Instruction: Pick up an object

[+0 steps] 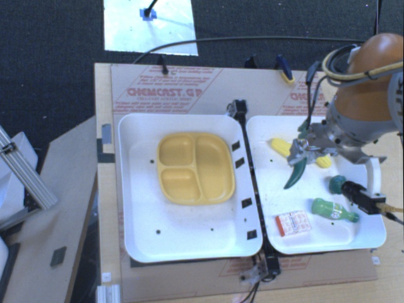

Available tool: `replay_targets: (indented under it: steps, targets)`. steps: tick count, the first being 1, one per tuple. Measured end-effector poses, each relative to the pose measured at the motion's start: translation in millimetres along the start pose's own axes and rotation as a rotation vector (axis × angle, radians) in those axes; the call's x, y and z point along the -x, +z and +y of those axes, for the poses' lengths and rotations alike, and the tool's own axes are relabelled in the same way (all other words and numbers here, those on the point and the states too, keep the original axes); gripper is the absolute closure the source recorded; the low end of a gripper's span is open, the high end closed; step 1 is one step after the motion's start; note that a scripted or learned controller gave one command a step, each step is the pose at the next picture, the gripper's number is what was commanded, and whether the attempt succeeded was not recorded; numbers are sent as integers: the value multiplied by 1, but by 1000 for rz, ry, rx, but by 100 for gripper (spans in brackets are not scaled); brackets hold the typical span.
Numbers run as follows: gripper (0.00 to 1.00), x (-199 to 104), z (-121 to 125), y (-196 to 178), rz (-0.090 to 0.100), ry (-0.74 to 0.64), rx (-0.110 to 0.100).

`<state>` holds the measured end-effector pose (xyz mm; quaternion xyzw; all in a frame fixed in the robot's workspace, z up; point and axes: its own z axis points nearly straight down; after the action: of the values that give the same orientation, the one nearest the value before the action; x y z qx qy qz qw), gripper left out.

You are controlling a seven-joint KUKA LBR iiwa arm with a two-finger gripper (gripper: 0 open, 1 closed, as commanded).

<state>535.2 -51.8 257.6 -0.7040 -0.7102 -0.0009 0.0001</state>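
Note:
My gripper hangs over the middle of the right bin. It is shut on the top of a dark green, curved pepper-like object whose pointed end dangles down and to the left, just above the bin floor. A yellow corn-like object lies right behind the gripper, its middle hidden by the fingers. Near the front of the bin sit a green bottle on its side, a small teal object and a red-and-white packet.
The left bin holds a yellow divided plate. A black clipped divider runs between the bins. The arm's grey body and orange band loom over the right bin's back right corner.

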Motion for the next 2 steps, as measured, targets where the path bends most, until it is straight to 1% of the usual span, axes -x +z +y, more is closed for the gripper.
replay_targets:
  steps: [1, 2]
  targets:
    - [100, -49, 3, 3, 0, -1, 1]
    - [100, -106, -2, 7, 1, -2, 0]
